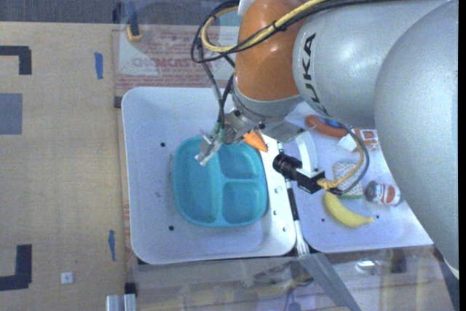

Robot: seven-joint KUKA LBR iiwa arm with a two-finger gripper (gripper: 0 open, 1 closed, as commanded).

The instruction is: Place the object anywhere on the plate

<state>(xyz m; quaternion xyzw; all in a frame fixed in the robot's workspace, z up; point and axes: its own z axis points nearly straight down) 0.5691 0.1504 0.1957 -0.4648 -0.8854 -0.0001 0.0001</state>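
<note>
- Plate (218,189): one, teal, with three compartments, lying in the left of two white bins (145,229).
- Gripper (211,146): one, above the plate's upper rim; grip state unclear.
- One banana (346,211) in the right bin.

Bright, even overhead light; glare on the grey arm (408,84), soft shadows, slightly grainy and soft focus.

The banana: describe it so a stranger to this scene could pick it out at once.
Start at the two white bins; take the right bin, the one without the teal divided plate. Near its front edge, below the arm, lies the banana, a curved yellow fruit. Its neighbours differ: an orange carrot-like piece lies farther back, and a small red-and-white item sits to its right.
</note>
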